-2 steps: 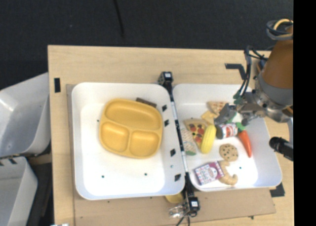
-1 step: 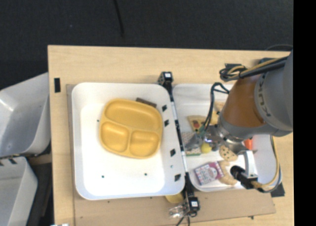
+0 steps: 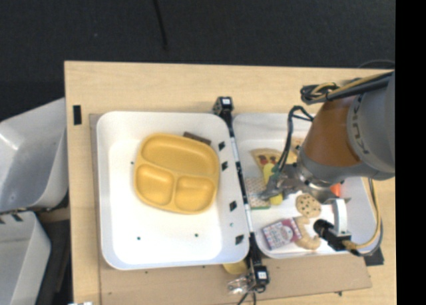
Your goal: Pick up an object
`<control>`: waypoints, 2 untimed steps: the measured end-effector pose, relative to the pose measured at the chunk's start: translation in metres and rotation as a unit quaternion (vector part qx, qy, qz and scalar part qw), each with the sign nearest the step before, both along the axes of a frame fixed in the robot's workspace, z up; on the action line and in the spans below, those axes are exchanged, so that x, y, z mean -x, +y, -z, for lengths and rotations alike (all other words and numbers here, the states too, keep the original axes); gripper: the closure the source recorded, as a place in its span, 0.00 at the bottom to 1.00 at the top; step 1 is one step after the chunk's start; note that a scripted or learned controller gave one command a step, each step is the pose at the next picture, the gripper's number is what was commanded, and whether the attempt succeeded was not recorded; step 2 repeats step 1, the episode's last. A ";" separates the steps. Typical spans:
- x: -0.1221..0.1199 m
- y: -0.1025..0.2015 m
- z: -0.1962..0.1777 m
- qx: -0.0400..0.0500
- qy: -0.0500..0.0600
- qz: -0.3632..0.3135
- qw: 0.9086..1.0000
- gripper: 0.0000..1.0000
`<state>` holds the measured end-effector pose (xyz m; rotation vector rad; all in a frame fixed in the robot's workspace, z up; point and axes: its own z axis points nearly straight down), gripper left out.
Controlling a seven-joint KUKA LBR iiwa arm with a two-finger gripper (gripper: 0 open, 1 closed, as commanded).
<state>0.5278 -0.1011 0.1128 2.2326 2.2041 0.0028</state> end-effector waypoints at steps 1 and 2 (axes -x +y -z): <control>-0.060 0.081 -0.092 -0.002 -0.003 -0.012 1.000 1.00; -0.060 0.081 -0.092 -0.002 -0.003 -0.012 1.000 1.00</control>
